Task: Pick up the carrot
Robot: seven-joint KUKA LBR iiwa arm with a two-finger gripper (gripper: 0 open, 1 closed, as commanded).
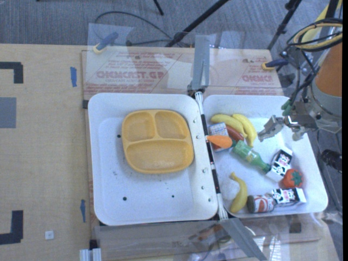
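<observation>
Your surface [43, 145] carries two white bins. Nearest you in the right bin [318, 200] lie a can [262, 203] and a single banana [239, 192]. Farther back, the carrot [220, 141] rests against the divider, below a banana pair [235, 125]. Your end effector [284, 128] hangs over the right side, fingers apart, clamping nothing.

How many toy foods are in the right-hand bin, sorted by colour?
Yellow: 2, a banana pair and a single banana
Orange: 1, the carrot
Green: 1, a bottle
Red: 1, a strawberry
Black and white: 2, cartons
Red and white: 2, a can and a small packet
Total: 9
</observation>
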